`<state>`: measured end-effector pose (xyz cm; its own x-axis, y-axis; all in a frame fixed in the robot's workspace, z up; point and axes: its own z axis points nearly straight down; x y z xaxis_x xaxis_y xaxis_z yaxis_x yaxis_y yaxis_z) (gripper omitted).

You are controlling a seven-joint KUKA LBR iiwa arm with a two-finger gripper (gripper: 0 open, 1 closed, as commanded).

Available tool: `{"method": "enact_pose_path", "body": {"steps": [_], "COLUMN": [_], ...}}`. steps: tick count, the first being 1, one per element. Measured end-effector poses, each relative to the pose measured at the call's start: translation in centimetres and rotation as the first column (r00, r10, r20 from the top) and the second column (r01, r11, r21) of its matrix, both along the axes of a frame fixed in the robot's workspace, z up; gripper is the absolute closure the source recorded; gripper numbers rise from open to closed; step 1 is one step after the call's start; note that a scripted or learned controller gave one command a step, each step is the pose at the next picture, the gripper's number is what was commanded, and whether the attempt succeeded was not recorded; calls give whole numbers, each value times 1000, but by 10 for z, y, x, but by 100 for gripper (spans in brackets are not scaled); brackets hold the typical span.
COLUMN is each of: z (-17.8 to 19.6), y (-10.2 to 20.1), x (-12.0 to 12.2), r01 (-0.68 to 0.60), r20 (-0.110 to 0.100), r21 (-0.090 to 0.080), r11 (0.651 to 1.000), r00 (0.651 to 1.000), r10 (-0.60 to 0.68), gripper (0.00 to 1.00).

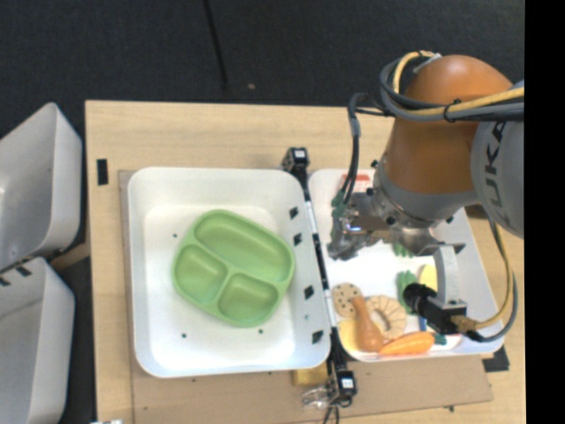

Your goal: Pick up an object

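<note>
Fingers point(346, 241), whose state I cannot tell, hang over the right bin point(472, 263). Below them lie 1 orange carrot point(408, 344) and 1 cookie point(344, 298): likely light, stiff plastic; grip the carrot's middle.

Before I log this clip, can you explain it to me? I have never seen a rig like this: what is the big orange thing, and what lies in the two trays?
The big orange and grey shape is a robot arm, seen by one camera above the bench. It reaches into the right bin; its gripper hangs low there, and nothing visibly sits in it. Near that bin's front lie toy foods: a cookie, a drumstick, a carrot. The left bin holds a green divided plate.
</note>
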<state>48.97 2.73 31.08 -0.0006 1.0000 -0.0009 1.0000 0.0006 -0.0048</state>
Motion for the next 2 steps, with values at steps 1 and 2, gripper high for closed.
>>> {"method": "enact_pose_path", "body": {"steps": [1, 2], "z": [121, 125], "y": [21, 18], "x": [1, 1], "r01": [-5, -12], "r20": [19, 8], "r21": [3, -2], "r11": [1000, 1000], "r00": [1000, 1000], "r10": [5, 12], "gripper": [100, 100]}}
